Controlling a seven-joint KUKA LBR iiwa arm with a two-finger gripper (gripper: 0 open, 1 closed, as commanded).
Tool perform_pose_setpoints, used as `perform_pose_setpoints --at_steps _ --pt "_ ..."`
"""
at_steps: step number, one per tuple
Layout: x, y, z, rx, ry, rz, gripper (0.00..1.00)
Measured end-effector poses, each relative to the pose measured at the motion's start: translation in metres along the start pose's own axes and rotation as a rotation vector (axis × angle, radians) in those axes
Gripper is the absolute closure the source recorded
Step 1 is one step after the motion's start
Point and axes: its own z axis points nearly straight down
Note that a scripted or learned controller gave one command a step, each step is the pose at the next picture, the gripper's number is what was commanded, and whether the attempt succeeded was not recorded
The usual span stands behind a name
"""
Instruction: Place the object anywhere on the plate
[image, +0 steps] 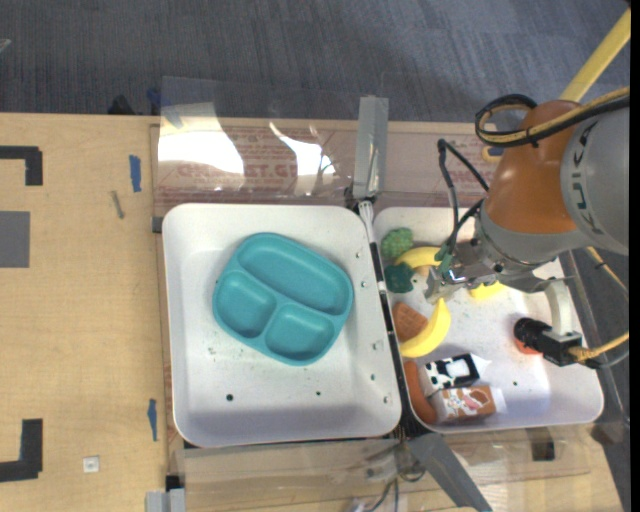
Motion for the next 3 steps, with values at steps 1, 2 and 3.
perform_pose_setpoints --at_steps 1,2,3 --pt "-0.002 0.051 -0.001 -0.007 -0.001 -0.375 1.0" --pt "0.056 0.052 -0.001 -0.003 0.002 -0.702 1.0" --pt "0.06 -0.059 -0.146 -0.016 -0.008 -0.865 1.0"
